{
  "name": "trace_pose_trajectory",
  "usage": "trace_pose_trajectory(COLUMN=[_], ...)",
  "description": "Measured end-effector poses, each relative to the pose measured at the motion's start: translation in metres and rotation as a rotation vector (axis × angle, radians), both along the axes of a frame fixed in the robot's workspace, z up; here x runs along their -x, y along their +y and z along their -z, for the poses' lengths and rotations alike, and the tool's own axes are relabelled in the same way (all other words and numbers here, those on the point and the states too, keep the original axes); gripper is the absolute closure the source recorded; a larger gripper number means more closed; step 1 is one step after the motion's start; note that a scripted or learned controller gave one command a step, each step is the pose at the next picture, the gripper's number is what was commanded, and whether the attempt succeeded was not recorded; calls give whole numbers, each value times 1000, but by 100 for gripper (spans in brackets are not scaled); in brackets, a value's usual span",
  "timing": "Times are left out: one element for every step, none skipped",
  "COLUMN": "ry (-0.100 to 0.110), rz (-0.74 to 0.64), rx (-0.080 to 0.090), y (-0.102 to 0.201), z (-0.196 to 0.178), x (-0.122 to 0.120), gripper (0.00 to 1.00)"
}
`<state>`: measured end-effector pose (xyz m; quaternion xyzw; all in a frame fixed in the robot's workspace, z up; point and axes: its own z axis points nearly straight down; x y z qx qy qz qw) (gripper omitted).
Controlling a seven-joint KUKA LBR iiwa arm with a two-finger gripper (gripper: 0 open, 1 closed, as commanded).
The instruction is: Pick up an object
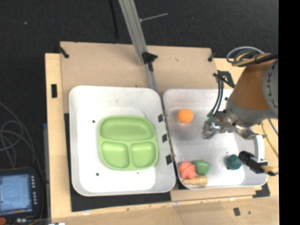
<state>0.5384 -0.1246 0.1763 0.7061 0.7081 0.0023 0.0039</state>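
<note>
Bench first: it carries two shallow white bins side by side. Left bin just has a green divided tray sitting flat in the middle, so nothing pickable over there really. Right bin is where the loose stuff is, which is probably why the arm is parked over that one, reaching in from the right. Gripper hangs over bare bin floor around the middle, nothing between its tips as far as I can see, and honestly I can't tell whether it's spread or closed from this angle. Orange ball is the closest target, just to its left. A pink thing, a green thing and something tan huddle at the front edge. Dark teal piece sits alone on the right.
</note>
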Motion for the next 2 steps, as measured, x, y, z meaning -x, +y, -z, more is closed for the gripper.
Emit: trace_pose_trajectory(ry=[0, 6], rz=[-1, -5], rx=[0, -2], y=[-2, 52], z=[-54, -48], x=[-2, -13], gripper=[100, 100])
